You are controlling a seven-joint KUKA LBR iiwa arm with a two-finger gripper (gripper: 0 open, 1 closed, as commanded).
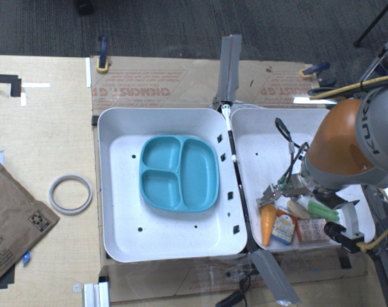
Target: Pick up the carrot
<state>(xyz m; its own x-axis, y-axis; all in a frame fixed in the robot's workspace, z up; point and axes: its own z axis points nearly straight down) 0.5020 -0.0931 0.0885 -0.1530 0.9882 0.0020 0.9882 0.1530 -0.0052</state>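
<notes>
- The gripper (269,197) hangs low in the right bin (258,130), just above the carrot's (267,223) top end — placed, I judge, for a grasp from above; whether its fingers are wide or narrow I cannot tell.
- The carrot lies near the right bin's front-left corner, close to the dividing wall, beside a small carton (284,228); a green piece (323,209) and a dark spoon (283,132) share that bin.
- The left bin (117,171) holds a teal divided plate (180,173) — all three compartments bare.
- A grey ring (70,193) lies on the bench, well apart.
</notes>
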